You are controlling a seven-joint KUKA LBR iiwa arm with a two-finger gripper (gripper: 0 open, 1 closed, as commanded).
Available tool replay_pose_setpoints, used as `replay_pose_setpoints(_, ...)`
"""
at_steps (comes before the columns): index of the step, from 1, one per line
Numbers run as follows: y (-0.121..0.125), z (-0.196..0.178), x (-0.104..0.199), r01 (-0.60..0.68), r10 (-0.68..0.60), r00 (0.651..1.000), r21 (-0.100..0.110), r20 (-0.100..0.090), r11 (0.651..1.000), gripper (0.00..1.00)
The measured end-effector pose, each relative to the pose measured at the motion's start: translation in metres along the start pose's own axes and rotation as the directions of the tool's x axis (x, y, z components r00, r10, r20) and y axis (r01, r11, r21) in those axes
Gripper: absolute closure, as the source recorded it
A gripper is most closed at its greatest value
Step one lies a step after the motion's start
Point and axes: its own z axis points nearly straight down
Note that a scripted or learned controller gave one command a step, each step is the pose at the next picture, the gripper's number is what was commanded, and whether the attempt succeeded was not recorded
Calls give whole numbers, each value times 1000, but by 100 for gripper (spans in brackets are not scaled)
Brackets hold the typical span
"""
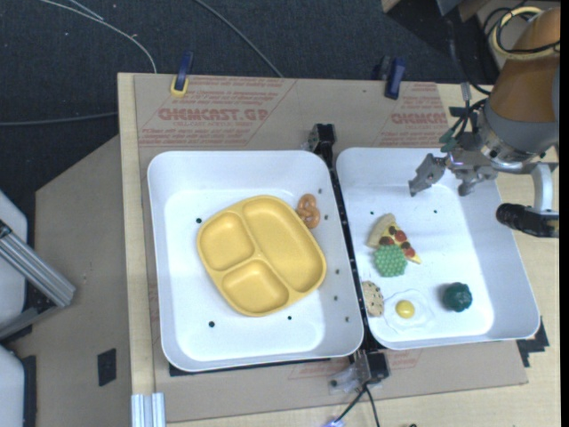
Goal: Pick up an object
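My gripper (442, 178) hangs over the back of the right bin (507, 265), its two grey fingers spread open with nothing between them. Below it and nearer the front lie a pizza slice (388, 232), a green bumpy piece (389, 261), a cookie (372, 298), a fried egg (406, 310) and a dark green broccoli-like piece (457, 297). All of these rest on the bin floor, apart from the gripper. A small pretzel (308, 209) lies in the left bin beside the yellow tray.
A yellow three-compartment tray (260, 253) sits in the left bin (178, 327). A black divider rail (338, 205) runs between the bins. Blue clamps (393, 76) hold the cardboard base at the back. A black part (526, 218) juts in at the right.
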Motion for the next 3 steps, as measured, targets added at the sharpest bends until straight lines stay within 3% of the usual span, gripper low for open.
replay_pose_setpoints(1,3,-8,0,3,-3,1000,-14,2,1000,0)
replay_pose_setpoints(3,6,102,5,1,-1,1000,-16,1,1000,0)
